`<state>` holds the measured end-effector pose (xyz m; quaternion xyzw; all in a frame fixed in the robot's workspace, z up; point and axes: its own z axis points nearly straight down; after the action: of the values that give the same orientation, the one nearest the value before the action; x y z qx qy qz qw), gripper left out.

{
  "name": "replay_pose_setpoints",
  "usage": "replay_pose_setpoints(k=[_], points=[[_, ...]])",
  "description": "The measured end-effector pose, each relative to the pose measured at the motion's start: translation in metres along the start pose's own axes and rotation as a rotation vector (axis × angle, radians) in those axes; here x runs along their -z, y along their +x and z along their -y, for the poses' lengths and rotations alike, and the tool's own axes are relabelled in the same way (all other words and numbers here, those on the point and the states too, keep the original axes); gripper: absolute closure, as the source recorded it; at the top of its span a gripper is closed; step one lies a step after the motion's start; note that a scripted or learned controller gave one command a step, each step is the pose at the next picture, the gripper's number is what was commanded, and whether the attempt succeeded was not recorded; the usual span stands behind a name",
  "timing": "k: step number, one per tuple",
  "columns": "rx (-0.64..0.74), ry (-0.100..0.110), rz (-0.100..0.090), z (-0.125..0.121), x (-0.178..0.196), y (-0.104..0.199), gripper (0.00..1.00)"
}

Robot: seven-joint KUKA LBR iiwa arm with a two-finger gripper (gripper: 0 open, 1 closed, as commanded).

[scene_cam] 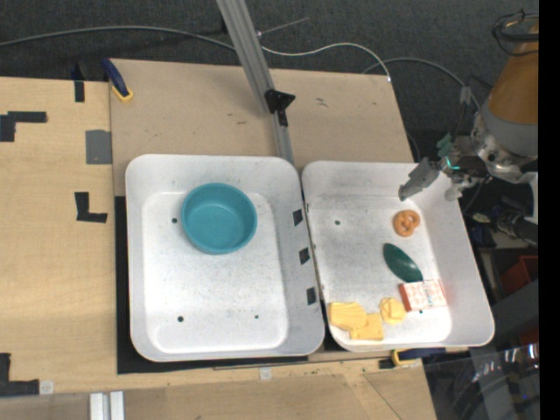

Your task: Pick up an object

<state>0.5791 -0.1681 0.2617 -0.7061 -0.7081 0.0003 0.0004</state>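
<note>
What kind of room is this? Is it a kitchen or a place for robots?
Most likely a robot lab, not a kitchen. A robot arm reaches over a wooden bench holding two white bins, loose cables trail across the floor, and a metal pole stands behind the bins.

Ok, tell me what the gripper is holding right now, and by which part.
Nothing. The gripper hangs over the right bin's upper right edge with nothing between its fingers; the orange piece lies apart below it.

You see a pale wooden bench (52,261) marked with black tape pieces (86,206), dark carpet (114,7) beyond it, grey cables (131,31) trailing across, and a slanted aluminium post (245,38).
</note>
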Motion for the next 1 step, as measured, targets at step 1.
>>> replay_pose_setpoints(k=[1], points=[[0.0,0.0,0.0,0.0,0.0,0.0,0.0]])
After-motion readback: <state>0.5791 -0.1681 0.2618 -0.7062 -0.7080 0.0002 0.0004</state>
